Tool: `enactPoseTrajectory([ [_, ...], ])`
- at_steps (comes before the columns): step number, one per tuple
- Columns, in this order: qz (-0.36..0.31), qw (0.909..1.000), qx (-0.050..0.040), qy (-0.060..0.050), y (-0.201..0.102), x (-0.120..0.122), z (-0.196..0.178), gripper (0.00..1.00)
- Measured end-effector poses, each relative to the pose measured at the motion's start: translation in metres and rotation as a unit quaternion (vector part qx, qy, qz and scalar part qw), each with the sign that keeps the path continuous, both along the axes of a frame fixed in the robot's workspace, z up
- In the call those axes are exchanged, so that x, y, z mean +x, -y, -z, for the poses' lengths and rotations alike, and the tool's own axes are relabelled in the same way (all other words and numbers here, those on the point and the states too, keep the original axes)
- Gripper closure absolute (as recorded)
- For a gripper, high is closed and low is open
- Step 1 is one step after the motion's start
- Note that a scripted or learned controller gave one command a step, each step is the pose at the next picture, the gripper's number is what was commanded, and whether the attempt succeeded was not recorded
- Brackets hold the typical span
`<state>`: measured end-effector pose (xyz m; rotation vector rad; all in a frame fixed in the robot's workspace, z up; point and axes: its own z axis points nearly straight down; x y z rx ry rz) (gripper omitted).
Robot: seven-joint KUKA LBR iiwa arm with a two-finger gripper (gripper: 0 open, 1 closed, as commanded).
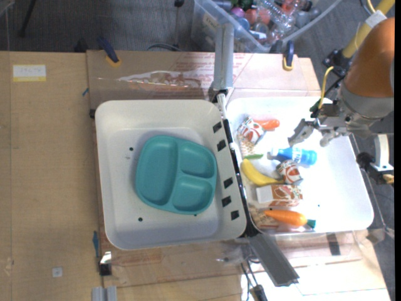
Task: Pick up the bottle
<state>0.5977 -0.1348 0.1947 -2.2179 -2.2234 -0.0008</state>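
A blue bottle (297, 157) lies on its side in the right bin (341, 193), its pale end pointing left toward the banana (257, 174). My gripper (312, 135) hangs just above and slightly behind the bottle, open, with one finger (299, 132) to the left and the other to the right. Nothing sits between the fingers. The grey arm with its orange band (376, 55) comes in from the upper right.
Around the bottle in the right bin lie printed snack packets (250, 132), a small orange item (270, 124), a carton (285, 195) and a carrot (285, 217). The left bin (113, 168) bears a teal divided plate (176, 175). A clear tub of clutter (266, 8) stands behind.
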Motion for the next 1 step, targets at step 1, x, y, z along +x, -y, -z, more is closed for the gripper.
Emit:
enactPoseTrajectory([
  [1,0.000,1.0000,-0.0013,0.006,-0.0052,-0.0522,0.1027,0.00],
])
